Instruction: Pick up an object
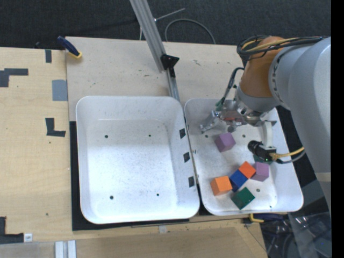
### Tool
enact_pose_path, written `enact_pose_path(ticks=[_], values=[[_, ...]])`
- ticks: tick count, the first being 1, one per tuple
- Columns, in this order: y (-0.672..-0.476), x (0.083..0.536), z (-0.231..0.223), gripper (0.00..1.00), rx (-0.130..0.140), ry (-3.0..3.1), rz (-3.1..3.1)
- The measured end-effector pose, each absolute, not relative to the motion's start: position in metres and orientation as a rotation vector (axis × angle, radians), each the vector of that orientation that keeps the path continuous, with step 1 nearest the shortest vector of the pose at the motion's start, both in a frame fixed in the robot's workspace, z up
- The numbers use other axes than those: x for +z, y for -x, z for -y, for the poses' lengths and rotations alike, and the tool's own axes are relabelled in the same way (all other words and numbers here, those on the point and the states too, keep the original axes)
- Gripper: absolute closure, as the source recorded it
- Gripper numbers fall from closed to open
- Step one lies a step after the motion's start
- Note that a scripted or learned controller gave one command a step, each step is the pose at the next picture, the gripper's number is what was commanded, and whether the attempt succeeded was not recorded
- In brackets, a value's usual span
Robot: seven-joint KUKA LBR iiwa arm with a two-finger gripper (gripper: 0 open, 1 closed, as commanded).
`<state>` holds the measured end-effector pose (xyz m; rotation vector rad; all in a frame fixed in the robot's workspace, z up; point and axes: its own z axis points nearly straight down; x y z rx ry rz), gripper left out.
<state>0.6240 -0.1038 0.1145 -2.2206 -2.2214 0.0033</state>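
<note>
The grey arm (301,74) enters from the right and bends down and leftward, its broad upper link lying behind and to the right of the tool. The orange band (258,77) sits directly above the wrist, and black and yellow cables loop over its top. Below the band, the gripper (228,123) hangs at the arm's lower left end (its metal parts are a tangle from this angle), pointing downward.

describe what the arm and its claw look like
The arm is thick, rounded and grey, with an orange band above the wrist. Thin dark cables loop over that band. The claw is a small metal piece with red bits.
</note>
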Motion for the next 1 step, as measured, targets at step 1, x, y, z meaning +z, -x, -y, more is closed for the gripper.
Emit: enact_pose_path(ticks=[1], values=[[-0.5855, 0.0915, 0.1035, 0.00, 0.004, 2.221, 2.222]])
